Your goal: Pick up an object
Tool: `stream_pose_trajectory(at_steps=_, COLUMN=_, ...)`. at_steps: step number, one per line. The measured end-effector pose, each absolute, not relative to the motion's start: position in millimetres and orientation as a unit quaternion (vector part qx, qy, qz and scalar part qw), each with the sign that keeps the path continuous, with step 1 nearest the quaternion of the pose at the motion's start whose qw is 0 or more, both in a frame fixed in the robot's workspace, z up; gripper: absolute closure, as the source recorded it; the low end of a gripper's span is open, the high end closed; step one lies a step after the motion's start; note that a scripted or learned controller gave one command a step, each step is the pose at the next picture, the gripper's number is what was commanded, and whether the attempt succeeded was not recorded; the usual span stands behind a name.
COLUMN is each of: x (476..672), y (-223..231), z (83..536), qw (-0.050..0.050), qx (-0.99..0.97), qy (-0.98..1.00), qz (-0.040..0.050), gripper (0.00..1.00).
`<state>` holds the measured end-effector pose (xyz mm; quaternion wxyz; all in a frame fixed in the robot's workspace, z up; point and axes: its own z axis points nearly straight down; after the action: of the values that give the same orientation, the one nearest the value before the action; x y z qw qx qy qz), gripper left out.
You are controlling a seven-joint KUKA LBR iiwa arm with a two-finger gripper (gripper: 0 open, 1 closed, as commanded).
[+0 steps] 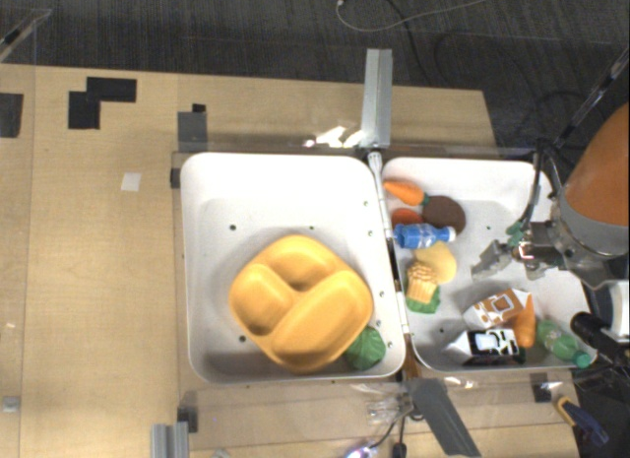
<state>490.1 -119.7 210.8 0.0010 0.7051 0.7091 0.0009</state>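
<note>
My gripper point(502, 249) hovers over the bare middle of the right bin point(463, 172), open, with nothing between its fingers. To its left lie a corn cob point(422, 286) and a pale yellow piece point(440, 264), with a blue bottle point(423, 236) above them. Further back are a carrot point(405, 191), a small orange piece point(406, 217) and a brown round piece point(444, 213). Below the gripper sit a small white and orange carton point(495, 307), a black box point(491, 344), an orange stick point(527, 320) and a green piece point(563, 344).
The left bin point(226, 190) holds a large yellow divided dish point(298, 300) and a green piece point(367, 348) at its front right corner. A metal post point(377, 92) stands behind the divider. The arm's orange band point(602, 185) hangs over the right bin's right edge.
</note>
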Motion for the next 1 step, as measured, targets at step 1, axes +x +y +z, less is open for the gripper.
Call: stream_pose_trajectory(at_steps=1, x=497.6, y=-95.3, z=91.6, qw=0.007, qx=0.7, qy=0.714, qz=0.0062, gripper=0.0)
